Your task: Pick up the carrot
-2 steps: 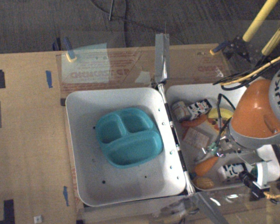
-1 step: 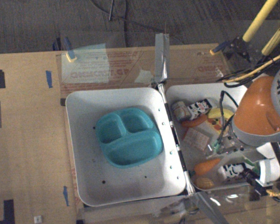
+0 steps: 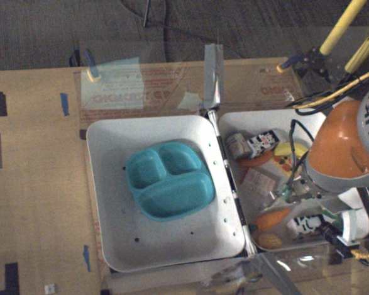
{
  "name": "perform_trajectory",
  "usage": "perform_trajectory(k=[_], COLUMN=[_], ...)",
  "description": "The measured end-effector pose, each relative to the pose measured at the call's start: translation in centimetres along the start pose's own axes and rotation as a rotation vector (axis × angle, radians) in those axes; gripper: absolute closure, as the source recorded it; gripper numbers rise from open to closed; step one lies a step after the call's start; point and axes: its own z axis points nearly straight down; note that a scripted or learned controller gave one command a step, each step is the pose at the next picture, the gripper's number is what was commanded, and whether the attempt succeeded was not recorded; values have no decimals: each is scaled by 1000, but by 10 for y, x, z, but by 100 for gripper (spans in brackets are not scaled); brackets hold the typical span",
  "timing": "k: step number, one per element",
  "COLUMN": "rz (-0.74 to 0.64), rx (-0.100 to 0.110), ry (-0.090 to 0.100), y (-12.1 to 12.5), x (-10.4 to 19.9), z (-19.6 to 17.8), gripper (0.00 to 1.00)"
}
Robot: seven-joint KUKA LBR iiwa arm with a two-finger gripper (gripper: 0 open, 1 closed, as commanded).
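The carrot [image 3: 273, 219], orange and elongated, lies near the front left of the right bin [image 3: 237, 200]. My gripper [image 3: 288, 192] hangs over the middle of that bin, just above and to the right of the carrot. Nothing is seen held in it. The grey arm with its orange band [image 3: 341, 146] covers the bin's right side.
The right bin also holds a can [image 3: 236, 145], a black-and-white toy [image 3: 263, 142], a yellow item [image 3: 290, 149], another orange piece [image 3: 256, 161], a brown lump [image 3: 271, 240] and a white bottle [image 3: 322, 223]. A teal divided plate [image 3: 169, 179] sits in the left bin [image 3: 111, 180].
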Motion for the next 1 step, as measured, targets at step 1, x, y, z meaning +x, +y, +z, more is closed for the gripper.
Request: perform_trajectory(k=[1], rz=[-93], rx=[12], ry=[11], y=[-4], x=[1], z=[11], gripper=[0])
